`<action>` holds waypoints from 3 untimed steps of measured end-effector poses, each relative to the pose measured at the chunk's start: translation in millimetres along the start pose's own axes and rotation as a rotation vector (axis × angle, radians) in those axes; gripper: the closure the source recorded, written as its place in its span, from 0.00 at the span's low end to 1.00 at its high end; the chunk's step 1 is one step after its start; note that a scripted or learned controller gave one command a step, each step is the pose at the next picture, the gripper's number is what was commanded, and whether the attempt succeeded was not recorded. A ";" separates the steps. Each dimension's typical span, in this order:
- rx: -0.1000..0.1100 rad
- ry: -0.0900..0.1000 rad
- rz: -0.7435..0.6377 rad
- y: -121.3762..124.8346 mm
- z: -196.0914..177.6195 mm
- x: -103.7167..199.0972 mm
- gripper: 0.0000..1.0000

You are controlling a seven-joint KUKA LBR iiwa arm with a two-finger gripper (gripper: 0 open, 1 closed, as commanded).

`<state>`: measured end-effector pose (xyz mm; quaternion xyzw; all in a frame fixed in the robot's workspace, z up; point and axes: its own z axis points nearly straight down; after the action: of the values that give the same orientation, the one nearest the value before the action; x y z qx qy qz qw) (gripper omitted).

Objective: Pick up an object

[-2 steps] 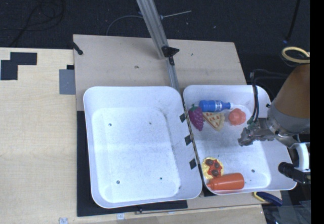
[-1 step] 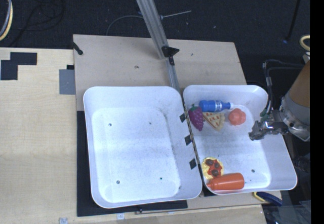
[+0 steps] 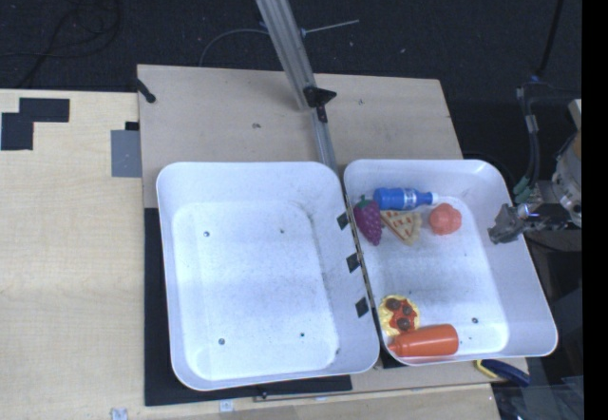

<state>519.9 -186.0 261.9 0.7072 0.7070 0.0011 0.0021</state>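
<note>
The right bin (image 3: 518,295) holds several small items. A blue bottle (image 3: 403,198) lies near its far wall, with purple grapes (image 3: 369,220), a pizza slice (image 3: 403,226) and a red ball-like fruit (image 3: 445,218) just below it. Near the front wall sit a yellow piece with dark spots (image 3: 399,312) and an orange-red sausage shape (image 3: 425,341). My gripper (image 3: 510,223) hangs at the bin's right rim, outside the group of items and to the right of the red fruit. Nothing is seen held in it.
The left bin (image 3: 180,219) stands beside the right one, joined by black clips (image 3: 353,261). A slanted metal rail (image 3: 285,38) rises behind the bins. A yellow and blue object (image 3: 503,371) lies past the right bin's front corner.
</note>
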 end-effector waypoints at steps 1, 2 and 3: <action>0.006 0.002 -0.004 -3.9 15.6 52.6 1.00; 0.006 0.002 -0.004 -5.2 28.6 104.2 1.00; 0.006 0.002 -0.004 -8.0 39.1 154.0 1.00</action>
<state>512.1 -32.0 222.6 0.7059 0.7083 -0.0002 -0.0007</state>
